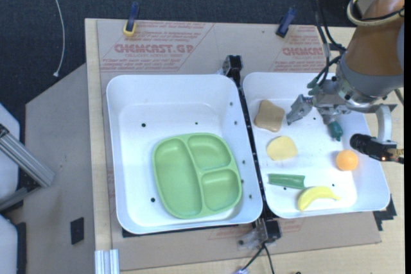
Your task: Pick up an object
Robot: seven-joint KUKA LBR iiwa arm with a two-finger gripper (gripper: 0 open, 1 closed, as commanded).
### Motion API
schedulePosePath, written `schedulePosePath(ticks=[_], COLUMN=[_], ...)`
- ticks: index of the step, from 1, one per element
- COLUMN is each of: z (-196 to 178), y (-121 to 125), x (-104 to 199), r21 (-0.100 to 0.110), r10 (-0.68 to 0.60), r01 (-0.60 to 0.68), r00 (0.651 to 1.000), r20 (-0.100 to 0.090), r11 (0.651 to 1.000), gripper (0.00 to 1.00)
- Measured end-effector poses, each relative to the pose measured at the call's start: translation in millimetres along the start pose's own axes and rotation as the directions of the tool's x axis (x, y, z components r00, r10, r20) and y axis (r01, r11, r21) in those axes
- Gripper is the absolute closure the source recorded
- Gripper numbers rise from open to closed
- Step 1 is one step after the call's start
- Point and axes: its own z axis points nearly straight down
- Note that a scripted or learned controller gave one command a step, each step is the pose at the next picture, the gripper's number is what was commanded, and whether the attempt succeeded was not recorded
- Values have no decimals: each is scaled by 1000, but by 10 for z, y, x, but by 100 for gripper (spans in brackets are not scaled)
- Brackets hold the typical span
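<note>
just left of the empty, spread gripper [316, 110] lies a tan bread piece [269, 115], apart from it.

Banana [316, 196], orange ball [347, 160], green stick [286, 181] lie in right bin [379, 192].

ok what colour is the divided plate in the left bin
Light green, seen in the camera view: the divided plate.
</note>
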Motion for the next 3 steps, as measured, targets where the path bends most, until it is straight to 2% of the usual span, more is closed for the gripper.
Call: schedulePosePath(ticks=[1,2,3], z=[-75,563,1149], y=[29,42,112], x=[1,-12,-62], r21=[-14,-8,-11], r10=[-2,-2,-2], r01=[2,2,2], r00=[1000,1000,1000], r20=[2,1,1], r11=[1000,1000,1000], gripper=[0,0,0])
